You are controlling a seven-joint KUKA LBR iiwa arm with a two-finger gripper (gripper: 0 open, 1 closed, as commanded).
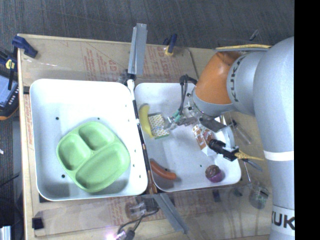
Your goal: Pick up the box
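box (157,126) lies in the right bin (165,90) nr its left wall, just beside the banana (144,119), long axis running toward the near edge, w/ claw (175,118) touching its right side, grip state can't tell.

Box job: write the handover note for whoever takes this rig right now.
Gripper: down in the right bin, at the right edge of the box; whether it grips the box cannot be told from this view.
Box: small, patterned, lying on the bin floor beside the banana.
Also in the right bin: hot dog, a dark round fruit, a snack packet. Left bin holds the green divided plate.
Done: arm brought to the box.
Left: confirm the grasp and lift the box.
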